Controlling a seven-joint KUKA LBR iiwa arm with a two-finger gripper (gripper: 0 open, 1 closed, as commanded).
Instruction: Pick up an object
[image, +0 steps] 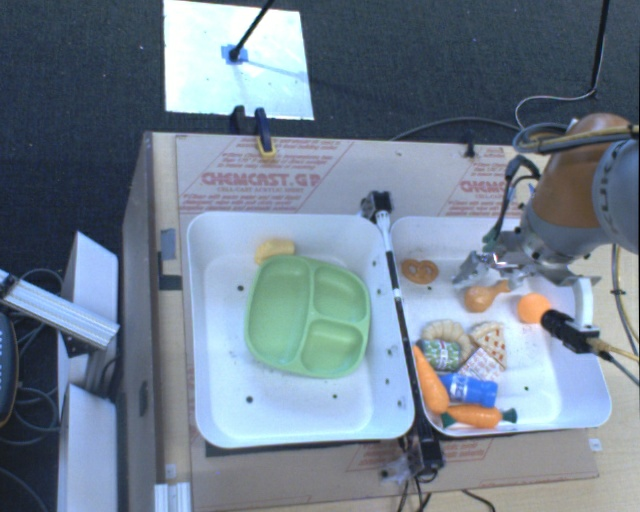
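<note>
My gripper (487, 268) hangs low over the right bin (590, 400).
A tan drumstick-shaped toy (484, 295) lies just below it on the bin floor, near an orange ball (533, 306); I cannot tell how my grip stands.

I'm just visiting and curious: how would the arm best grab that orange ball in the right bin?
Judging from the view, across the orange ball's widest middle, coming straight down from above. It is round, so any side works, but bare bin floor shows around it, leaving finger room. The tool hangs nearby, over the drumstick toy.
</note>
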